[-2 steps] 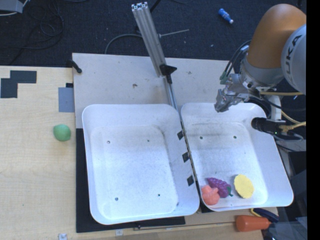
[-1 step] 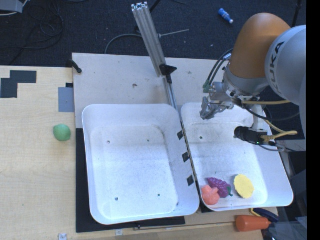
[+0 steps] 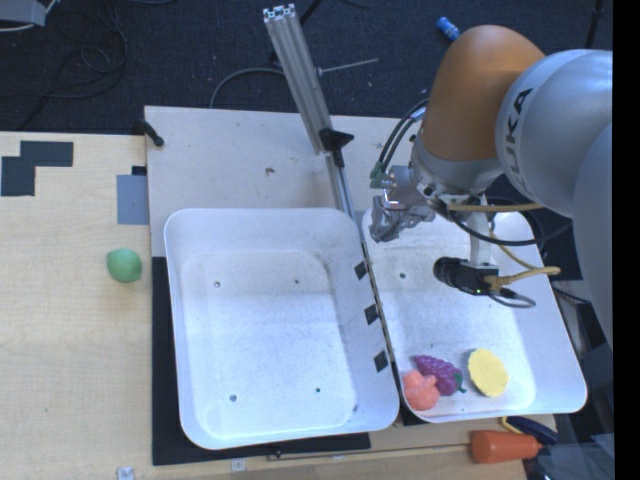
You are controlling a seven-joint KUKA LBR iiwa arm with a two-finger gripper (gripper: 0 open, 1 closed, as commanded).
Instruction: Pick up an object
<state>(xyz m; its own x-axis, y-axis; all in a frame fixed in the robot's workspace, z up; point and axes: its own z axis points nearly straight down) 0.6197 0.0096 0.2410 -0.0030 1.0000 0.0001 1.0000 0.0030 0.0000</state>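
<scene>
Over the right bin's [image 3: 560,388] far end hangs the pincer [image 3: 385,223] (fingers' state unclear), well apart from the yellow disc [image 3: 488,372], purple grapes [image 3: 437,370] and orange piece [image 3: 420,390].

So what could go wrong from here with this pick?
1. The gripper sits at the right bin's far left corner, close to the divider; coming straight down it might hit the bin wall.
2. The purple toy, orange toy and yellow piece lie clustered at the near edge, so a grasp may catch two or knock one aside.
</scene>
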